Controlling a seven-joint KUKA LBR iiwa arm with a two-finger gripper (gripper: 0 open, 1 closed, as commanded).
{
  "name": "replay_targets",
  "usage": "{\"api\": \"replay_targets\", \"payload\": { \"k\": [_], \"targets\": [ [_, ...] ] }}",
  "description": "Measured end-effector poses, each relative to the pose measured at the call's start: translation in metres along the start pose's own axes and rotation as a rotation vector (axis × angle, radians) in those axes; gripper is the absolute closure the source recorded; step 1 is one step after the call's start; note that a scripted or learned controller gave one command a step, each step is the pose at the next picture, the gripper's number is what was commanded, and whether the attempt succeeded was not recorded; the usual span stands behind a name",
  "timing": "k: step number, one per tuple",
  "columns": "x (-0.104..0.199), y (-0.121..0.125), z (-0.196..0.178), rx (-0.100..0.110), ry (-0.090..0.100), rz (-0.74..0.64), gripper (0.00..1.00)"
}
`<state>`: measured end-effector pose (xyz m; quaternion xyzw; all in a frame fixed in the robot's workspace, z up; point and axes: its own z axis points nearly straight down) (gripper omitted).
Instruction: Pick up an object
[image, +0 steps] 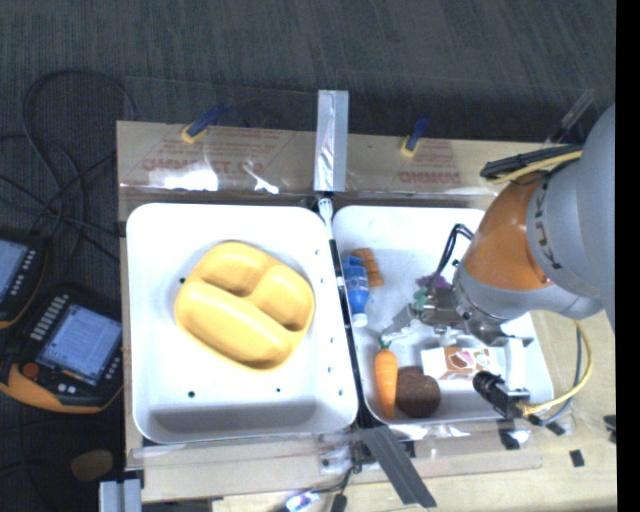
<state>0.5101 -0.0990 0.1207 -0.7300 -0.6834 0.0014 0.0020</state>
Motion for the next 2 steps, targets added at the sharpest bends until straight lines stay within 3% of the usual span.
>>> {"api": "replay_targets", "payload": {
  "k": [1, 2],
  "targets": [
    [0.054, 0.014, -0.061, -0.001, -0.002, -0.232, 0.0],
    [0.036, 0.073, -0.062, 0.0, -0.005, -0.473, 0.0]
  ]
}}
